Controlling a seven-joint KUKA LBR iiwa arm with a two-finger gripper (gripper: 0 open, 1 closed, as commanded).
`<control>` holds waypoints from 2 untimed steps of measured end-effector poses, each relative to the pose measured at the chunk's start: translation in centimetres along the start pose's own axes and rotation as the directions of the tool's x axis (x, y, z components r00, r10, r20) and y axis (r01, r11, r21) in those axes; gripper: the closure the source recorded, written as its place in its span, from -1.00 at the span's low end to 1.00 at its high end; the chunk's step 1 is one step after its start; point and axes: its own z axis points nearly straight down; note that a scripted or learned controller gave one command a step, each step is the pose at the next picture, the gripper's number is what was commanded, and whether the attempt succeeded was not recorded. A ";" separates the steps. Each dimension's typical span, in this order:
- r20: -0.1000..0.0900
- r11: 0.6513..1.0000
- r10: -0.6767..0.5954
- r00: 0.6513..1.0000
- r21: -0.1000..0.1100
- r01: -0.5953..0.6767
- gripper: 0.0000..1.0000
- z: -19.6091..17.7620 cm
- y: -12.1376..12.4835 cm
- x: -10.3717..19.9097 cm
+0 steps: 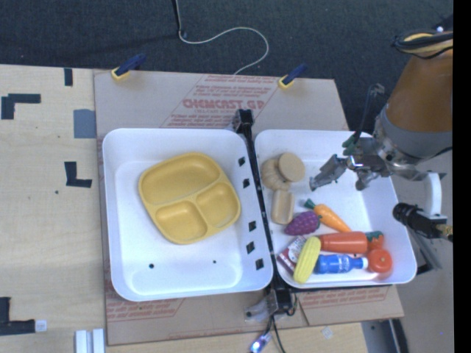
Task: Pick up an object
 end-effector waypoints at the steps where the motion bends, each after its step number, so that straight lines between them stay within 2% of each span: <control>1: -0.003 1.000 -0.006 1.000 0.008 0.006 -1.00 3.6 -4.7 7.7; 2: -0.002 1.000 -0.008 1.000 0.007 0.008 -1.00 8.8 -4.7 16.8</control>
